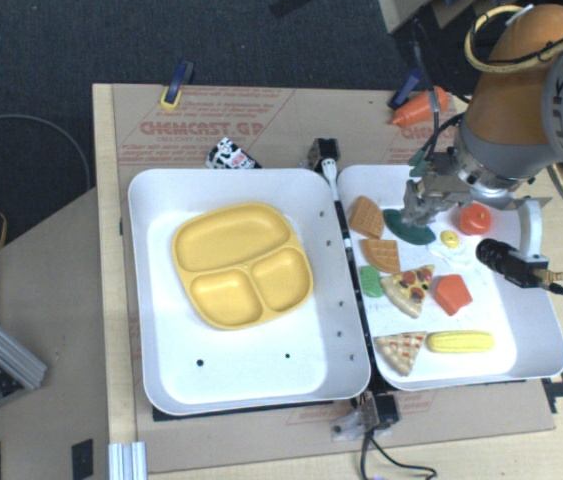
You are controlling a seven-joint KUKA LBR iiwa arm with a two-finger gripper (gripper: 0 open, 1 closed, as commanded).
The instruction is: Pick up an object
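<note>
Two white bins sit side by side on the counter (261, 118). Left bin (261, 373): one yellow divided plate (241, 265), well apart to the view's left of the red block. Right bin (526, 333): toy food, listed from the red block (452, 294) near its middle. Just beside the block on the view's left, a topped pizza slice (408, 290); past that, a small green piece (372, 281) and a waffle (381, 255). Nearer the camera than the block, a corn cob (460, 342) and a second pizza slice (398, 351). Beyond the block, a small yellow piece (449, 238), a red tomato (475, 218), a brown bread piece (366, 215) and a dark green piece (413, 232). Tool (419, 206): low over the dark green piece, beyond the block and to its left; released or clenched, cannot tell, and no item is seen held. Likely item for pickup: the dark green piece, being directly under the tool. Handling, by estimate: light, stiff moulded plastic, smooth and somewhat slippery, low and flat against the bin floor, not fragile. Suggested hold: across its narrow width near the middle, clear of the bread piece close by.
</note>
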